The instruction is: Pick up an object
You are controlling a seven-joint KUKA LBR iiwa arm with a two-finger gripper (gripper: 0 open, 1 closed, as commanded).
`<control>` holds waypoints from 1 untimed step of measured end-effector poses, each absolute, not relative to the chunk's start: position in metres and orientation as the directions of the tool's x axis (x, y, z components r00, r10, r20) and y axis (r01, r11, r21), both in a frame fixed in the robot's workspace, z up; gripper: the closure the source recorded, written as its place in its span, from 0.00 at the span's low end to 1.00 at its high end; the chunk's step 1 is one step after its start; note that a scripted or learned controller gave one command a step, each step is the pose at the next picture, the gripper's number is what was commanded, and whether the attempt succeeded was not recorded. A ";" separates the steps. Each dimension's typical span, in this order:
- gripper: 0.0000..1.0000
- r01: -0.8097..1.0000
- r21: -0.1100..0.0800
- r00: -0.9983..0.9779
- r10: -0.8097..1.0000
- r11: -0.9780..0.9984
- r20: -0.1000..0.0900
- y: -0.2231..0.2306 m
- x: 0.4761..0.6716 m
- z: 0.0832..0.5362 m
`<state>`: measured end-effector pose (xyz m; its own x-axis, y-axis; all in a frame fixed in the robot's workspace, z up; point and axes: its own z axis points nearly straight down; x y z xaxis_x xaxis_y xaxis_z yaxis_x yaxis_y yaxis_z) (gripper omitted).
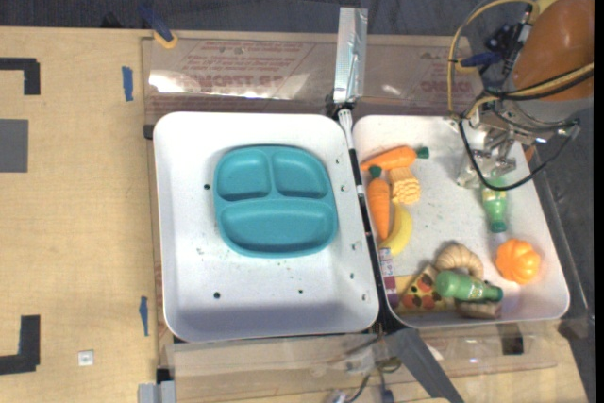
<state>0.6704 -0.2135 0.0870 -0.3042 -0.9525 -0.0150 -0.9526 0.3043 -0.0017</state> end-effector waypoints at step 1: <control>1.00 -1.000 -0.007 0.013 -1.000 -0.013 -0.020 -0.208 0.672 0.087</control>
